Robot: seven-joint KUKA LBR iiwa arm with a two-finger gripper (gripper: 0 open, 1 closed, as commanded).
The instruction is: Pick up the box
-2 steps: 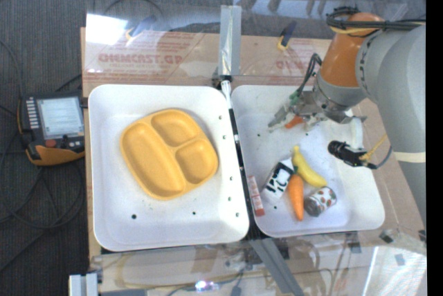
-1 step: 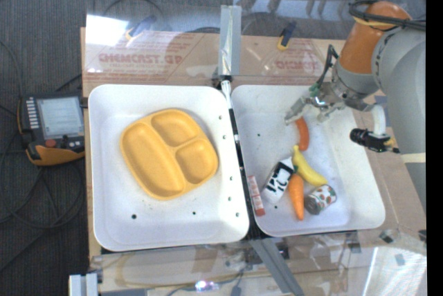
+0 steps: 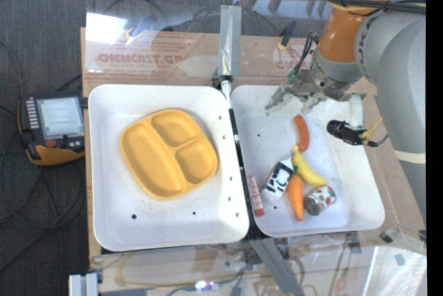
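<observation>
End effector [image 3: 296, 95], metal fingers spread apart, holding nothing, above right bin [image 3: 360, 208] far edge. Small printed black-and-white box [image 3: 279, 179] lies tilted between carrot [image 3: 296, 197] and banana [image 3: 307, 169].

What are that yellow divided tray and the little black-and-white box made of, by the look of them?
The yellow tray looks like moulded plastic: one even colour, rounded compartment walls and a soft, dull sheen. The box seems to be printed cardboard, with flat faces, sharp edges and a black-and-white pattern, though it is too small here to be sure.
</observation>
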